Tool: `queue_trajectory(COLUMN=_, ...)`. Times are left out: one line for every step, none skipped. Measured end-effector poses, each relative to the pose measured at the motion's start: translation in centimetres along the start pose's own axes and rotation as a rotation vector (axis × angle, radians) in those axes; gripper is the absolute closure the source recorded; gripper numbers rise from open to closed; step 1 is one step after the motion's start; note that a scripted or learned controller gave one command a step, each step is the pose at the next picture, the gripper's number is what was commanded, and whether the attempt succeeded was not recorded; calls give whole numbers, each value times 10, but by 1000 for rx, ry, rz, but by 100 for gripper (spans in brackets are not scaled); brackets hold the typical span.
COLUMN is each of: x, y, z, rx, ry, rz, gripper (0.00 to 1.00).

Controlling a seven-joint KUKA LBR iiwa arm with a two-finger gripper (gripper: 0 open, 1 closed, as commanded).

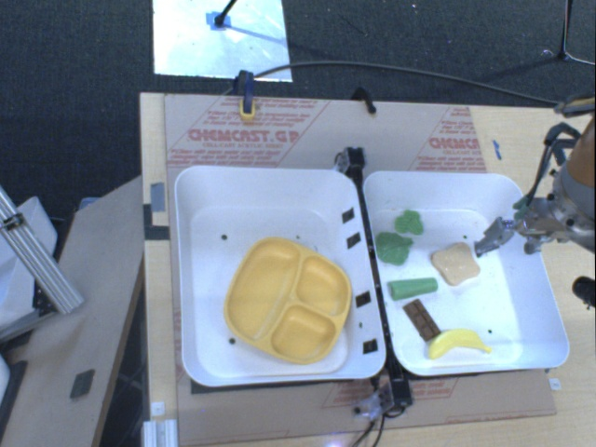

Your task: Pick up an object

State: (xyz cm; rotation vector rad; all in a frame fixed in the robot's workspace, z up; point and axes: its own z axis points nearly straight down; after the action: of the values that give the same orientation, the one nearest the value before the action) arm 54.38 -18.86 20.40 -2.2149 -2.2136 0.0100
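Pincer (493, 238) hangs beside beige slab (455, 264) (right bin (540, 291)), holding nothing.

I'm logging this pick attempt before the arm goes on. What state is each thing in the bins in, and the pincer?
Yellow tray: flat in the left bin, compartments up, nothing in them.
Beige slice: flat in the right bin, beside the pincer.
Green cylinder: on its side.
Brown bar: lying flat.
Banana: lying flat.
Two green leafy pieces: loose, side by side.
Pincer: low over the right bin, holding nothing.
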Motion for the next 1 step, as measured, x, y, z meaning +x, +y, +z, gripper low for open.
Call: queue_trajectory(x=1, y=3, z=-7, rx=-13, ry=-3, rz=-4, gripper=0)
